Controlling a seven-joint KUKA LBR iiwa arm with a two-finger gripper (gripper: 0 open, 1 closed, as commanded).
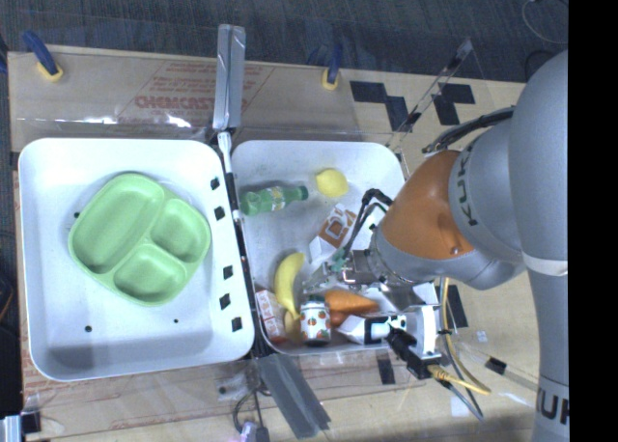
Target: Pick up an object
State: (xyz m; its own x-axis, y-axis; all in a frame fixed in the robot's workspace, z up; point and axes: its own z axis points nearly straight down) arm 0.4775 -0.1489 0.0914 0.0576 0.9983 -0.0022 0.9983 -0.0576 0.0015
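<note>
The gripper [333,281] reaches low into the right bin [377,155], among a banana [287,279], a carrot [350,302] and a small can [315,322]. Whether its jaws are open or closed cannot be told; the carrot lies just beside them.

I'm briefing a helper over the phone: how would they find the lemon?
Look in the right white bin, the cluttered one beside the bin that holds the green tray. Near its far wall lies the lemon, right of the green bottle. It is round and yellow; the banana is long and curved.
</note>
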